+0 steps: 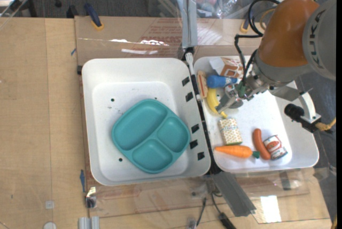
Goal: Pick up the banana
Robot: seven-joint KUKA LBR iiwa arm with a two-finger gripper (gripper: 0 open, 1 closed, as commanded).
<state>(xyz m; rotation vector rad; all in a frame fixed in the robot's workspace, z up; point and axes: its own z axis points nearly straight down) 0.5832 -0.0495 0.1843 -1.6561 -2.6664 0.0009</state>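
Note:
The yellow banana (pixel 213 101) lies in the right bin (pixel 299 156), near its left wall and a bit behind the middle. My gripper (pixel 231 100) hangs low right at the banana's right side, reaching in from the right under the orange wrist band. The gripper's body covers part of the banana's right edge. I cannot make out whether it touches the banana or has it in its grasp.
Around the banana are a blue item (pixel 216 81), a hot dog (pixel 202 85) and a brown box (pixel 231 68) behind it. In front lie a patterned block (pixel 230 131), a carrot (pixel 235 151), a sausage (pixel 259 142) and a can (pixel 273 147). A teal divided plate (pixel 151 135) sits in the left bin (pixel 96 116).

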